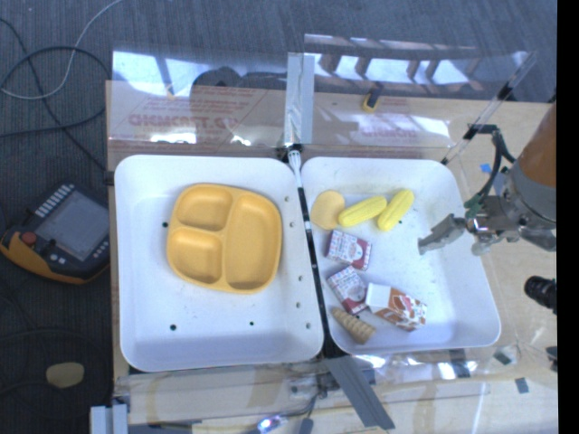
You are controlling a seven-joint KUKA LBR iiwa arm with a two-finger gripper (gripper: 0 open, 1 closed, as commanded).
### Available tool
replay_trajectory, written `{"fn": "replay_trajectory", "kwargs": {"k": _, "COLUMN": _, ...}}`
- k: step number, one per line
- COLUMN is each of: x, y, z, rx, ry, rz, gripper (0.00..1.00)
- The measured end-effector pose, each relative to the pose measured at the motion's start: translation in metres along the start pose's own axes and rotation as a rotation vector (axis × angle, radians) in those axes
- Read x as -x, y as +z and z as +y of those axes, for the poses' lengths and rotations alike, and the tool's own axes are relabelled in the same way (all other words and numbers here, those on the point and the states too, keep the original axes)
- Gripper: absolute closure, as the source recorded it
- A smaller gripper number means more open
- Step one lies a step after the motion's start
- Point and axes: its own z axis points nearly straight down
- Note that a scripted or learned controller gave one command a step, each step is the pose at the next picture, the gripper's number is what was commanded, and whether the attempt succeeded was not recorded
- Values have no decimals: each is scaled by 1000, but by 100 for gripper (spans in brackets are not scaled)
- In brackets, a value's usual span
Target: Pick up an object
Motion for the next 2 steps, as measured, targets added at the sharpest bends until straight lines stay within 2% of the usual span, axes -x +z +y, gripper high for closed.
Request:
{"fn": "replay_trajectory", "kwargs": {"k": 1, "x": -56, "y": 146, "z": -9, "rx": 2, "ry": 35, "rz": 1, "gripper": 0}}
{"fn": "replay_trajectory", "kwargs": {"k": 2, "x": -65, "y": 163, "z": 50, "rx": 17, "ry": -5, "rz": 0, "gripper": 0}}
